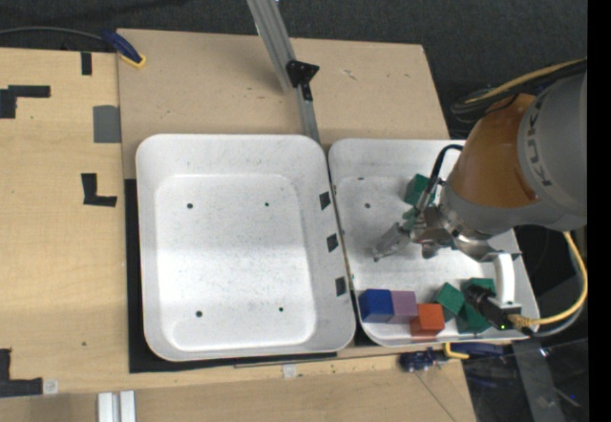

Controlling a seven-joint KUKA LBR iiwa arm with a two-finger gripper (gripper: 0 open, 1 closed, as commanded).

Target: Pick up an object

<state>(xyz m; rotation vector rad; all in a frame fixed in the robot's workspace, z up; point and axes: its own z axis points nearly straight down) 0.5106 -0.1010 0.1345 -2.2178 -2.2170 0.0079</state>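
My gripper hangs low over the middle of the right bin, open, with nothing between its fingers. Just behind it, against the wrist, lies a dark green block, partly hidden by a black cable. Along the bin's near edge sit a blue cube, a purple block, an orange block and two green blocks. The gripper is a short way above and behind this row, touching none of it.
The left bin stands beside the right one, with a shared raised rim between them. A slanted metal bar runs from the top down to the bins' far edge. The arm's body and cables cover the right bin's right side.
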